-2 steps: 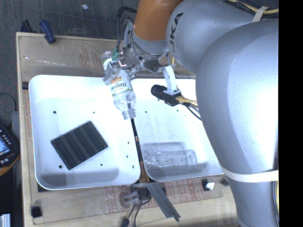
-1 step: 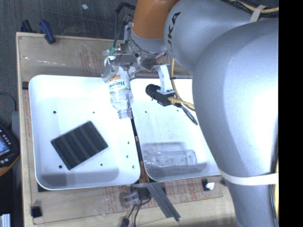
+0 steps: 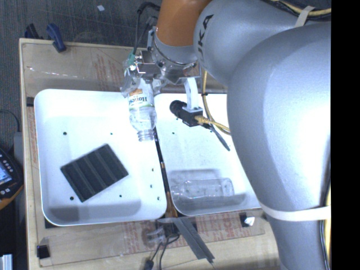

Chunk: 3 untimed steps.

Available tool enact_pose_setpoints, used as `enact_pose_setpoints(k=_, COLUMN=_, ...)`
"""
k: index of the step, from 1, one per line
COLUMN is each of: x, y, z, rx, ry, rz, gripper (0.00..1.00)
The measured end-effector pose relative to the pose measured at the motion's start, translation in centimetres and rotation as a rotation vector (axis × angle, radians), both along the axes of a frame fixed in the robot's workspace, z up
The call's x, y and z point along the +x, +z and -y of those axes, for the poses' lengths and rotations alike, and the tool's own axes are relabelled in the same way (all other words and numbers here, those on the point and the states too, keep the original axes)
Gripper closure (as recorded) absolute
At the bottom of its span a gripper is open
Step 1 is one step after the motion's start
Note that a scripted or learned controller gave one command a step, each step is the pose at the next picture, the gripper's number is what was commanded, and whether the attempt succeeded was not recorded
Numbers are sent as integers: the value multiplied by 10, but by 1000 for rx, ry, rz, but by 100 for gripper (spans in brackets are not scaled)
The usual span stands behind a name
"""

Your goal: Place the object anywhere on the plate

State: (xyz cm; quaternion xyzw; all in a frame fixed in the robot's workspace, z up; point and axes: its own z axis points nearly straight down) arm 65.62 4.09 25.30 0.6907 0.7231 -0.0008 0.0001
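Where the two white bins meet at their far edge, a clear plastic bottle (image 3: 140, 110) with a label is seen hanging neck-down from the hand (image 3: 140, 79), which is closed around its upper end. The bottle is held over the right rim of the left bin (image 3: 45, 151), in which a dark ribbed plate (image 3: 94, 171) lies flat, well apart from it. A clear container (image 3: 202, 187) is seen in the right bin (image 3: 185, 151).
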Motion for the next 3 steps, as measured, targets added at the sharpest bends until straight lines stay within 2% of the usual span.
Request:
enact_pose_setpoints(k=1, x=0, y=5, z=-2, rx=-1, ry=-78, rz=-1, gripper=100)
enact_pose_setpoints(k=3, x=0, y=19, z=-16, rx=0, ry=-149, rz=1, gripper=100)
